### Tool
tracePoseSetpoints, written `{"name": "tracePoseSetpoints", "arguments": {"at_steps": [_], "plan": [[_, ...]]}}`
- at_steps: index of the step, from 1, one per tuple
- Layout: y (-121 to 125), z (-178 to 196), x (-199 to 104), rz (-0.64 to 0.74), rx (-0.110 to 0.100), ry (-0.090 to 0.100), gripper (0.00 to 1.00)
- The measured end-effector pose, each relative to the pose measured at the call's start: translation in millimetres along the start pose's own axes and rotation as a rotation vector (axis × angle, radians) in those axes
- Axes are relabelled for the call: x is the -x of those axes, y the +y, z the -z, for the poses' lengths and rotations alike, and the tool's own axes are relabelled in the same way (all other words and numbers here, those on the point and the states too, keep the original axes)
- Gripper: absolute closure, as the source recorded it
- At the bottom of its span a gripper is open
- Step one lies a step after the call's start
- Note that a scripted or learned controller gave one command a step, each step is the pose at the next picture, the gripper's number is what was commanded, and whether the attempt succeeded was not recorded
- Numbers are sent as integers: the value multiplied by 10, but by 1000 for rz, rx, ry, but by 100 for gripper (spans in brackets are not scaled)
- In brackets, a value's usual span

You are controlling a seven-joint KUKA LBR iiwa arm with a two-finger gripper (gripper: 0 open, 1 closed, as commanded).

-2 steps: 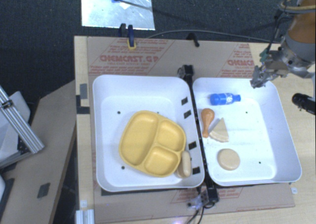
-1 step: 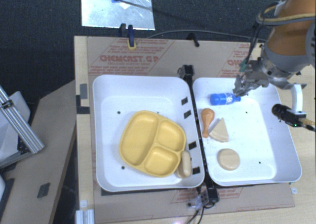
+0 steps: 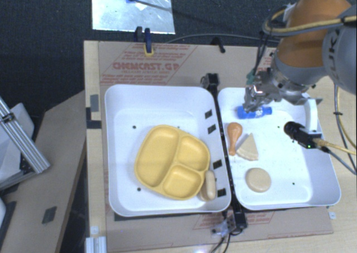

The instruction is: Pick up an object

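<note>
Nearest us in the right bin (image 3: 290, 173) lies a round tan disc (image 3: 258, 180), nearer than the drumstick (image 3: 234, 134) and a little to its right. Across the wall between the bins, near-left of the drumstick, a small pale roll (image 3: 209, 185) rests against the near corner of a yellow tray (image 3: 146, 151). The tray has several compartments and takes up the middle of the left bin (image 3: 128, 112), well left of the drumstick.

A tan wedge (image 3: 249, 148) sits just right of the drumstick, touching or nearly touching its thin end. The drumstick lies close to the wall between the bins, thick end away from us and thin end toward us.

Just beyond the drumstick and slightly to its right, at the far end of the right bin, is the blue piece (image 3: 265, 111), the thing we take to be picked. It lies flat, with its long axis running left to right across the bin, the right end a touch farther from us. Nothing else touches it; the wedge and drumstick lie near it on our side.

The gripper (image 3: 254, 103) is down directly on the blue piece and covers its middle, so we cannot tell whether the gripper is open or closed. The arm (image 3: 304, 39) rises up and to the right from there.

Far beyond the drumstick and to its left, a blue and yellow clamp (image 3: 147, 38) stands at the board's far edge, with a silver sheet (image 3: 111, 0) behind it.
</note>
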State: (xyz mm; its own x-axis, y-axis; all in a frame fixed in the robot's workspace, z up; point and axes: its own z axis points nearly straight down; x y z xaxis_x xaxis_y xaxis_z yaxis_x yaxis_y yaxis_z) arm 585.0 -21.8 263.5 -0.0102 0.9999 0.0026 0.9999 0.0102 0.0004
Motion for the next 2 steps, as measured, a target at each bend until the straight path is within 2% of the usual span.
{"name": "tracePoseSetpoints", "arguments": {"at_steps": [2], "plan": [[-413, -253, -896, -1, -2, 0, 100]]}}
